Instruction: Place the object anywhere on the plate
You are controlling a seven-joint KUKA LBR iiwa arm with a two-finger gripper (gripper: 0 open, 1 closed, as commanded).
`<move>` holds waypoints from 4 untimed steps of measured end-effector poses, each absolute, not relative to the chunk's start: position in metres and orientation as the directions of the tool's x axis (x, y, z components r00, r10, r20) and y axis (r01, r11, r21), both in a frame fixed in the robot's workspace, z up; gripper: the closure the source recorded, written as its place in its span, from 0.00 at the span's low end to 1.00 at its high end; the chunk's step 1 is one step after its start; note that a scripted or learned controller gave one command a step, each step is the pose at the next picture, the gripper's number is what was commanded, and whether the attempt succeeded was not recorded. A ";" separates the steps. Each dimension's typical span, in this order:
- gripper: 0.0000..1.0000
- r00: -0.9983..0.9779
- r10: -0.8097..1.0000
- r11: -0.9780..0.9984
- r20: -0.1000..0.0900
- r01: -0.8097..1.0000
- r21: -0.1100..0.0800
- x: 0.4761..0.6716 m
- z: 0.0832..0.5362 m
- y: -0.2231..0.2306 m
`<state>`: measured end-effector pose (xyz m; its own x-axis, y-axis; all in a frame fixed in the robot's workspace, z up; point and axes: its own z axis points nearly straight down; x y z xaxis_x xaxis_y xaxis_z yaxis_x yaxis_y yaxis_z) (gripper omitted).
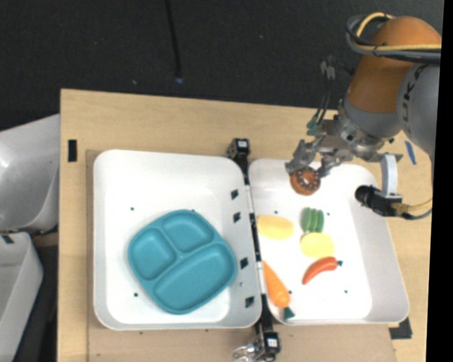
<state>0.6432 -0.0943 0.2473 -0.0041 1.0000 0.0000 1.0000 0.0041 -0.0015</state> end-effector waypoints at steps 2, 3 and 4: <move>1.00 -0.006 1.000 0.006 0.001 1.000 -0.001 0.579 0.242 0.000; 1.00 -0.007 1.000 0.007 0.002 1.000 -0.001 0.551 0.251 0.048; 1.00 -0.005 1.000 0.005 0.000 1.000 -0.002 0.526 0.237 0.090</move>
<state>0.5261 0.0904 0.2371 -0.0052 1.0000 0.0003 1.0000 0.0052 -0.0018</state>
